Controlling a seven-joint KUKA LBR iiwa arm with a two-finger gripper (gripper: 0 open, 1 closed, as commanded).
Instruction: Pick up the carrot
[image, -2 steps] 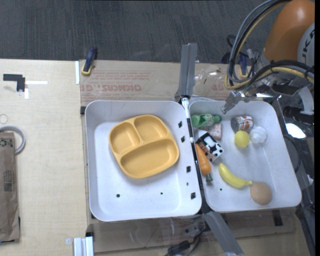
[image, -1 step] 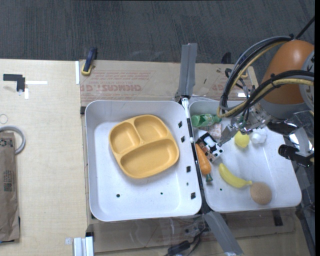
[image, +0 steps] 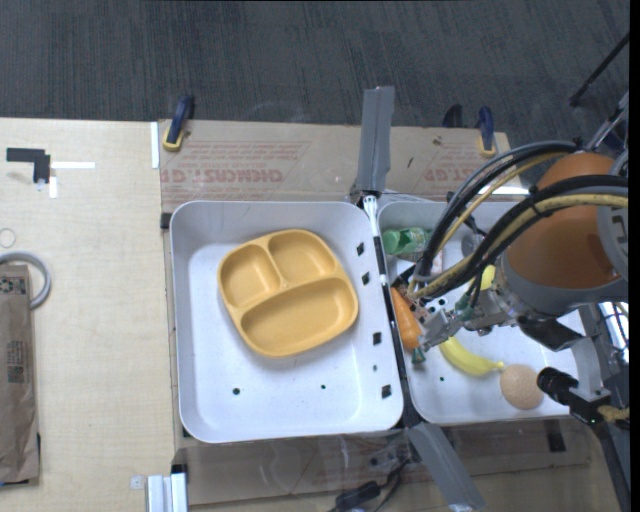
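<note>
A: Looking at the right bin (image: 560, 405), where does the carrot (image: 405, 318) lie?

B: Against that bin's left wall, right at the divider between the two bins. It is the orange piece running roughly along the wall, its long axis pointing from the far side toward the near side of the bench (image: 80, 300).

A: And the hand (image: 432, 322)?

B: It sits immediately to the carrot's right, touching or nearly so. The arm (image: 560, 250) comes in from the right, so the carrot is on the hand's far side, pinned between it and the wall.

A: Has it got hold of the carrot?

B: I cannot tell. Cables and the wrist cover the tips, so how far it is spread is hidden.

A: What else is close?

B: A banana (image: 470, 358) lies just below and right of the hand, an egg (image: 520, 387) beyond it, and something green (image: 405, 241) farther up the wall. The yellow plate (image: 288, 292) is in the left bin (image: 200, 330).

A: So the grip turns on what?

B: I'd judge closing across the carrot's width, with the wall leaving little room on one side.
</note>
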